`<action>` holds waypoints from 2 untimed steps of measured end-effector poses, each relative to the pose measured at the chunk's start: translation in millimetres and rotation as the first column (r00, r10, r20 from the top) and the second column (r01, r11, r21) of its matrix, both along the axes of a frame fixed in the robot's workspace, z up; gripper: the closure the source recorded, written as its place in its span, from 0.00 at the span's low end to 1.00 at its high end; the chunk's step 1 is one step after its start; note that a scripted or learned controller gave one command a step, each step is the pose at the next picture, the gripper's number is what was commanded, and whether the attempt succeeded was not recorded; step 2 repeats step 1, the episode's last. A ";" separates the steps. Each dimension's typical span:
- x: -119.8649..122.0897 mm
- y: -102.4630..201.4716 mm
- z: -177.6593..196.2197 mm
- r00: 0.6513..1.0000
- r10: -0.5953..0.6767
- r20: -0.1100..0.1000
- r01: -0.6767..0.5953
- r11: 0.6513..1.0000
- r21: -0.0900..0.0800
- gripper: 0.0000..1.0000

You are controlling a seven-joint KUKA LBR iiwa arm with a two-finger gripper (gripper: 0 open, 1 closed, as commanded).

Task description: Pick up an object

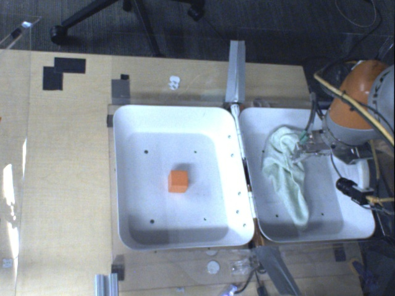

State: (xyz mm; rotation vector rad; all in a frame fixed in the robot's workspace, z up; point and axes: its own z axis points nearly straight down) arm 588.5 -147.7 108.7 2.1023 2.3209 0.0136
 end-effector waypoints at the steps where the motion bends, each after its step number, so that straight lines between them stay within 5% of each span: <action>1: -1.2 71.2 106.6 0.993 0.114 -0.008 -0.114 0.994 0.000 1.00; 2: -1.2 71.2 106.6 0.993 0.114 -0.008 -0.114 0.994 0.000 1.00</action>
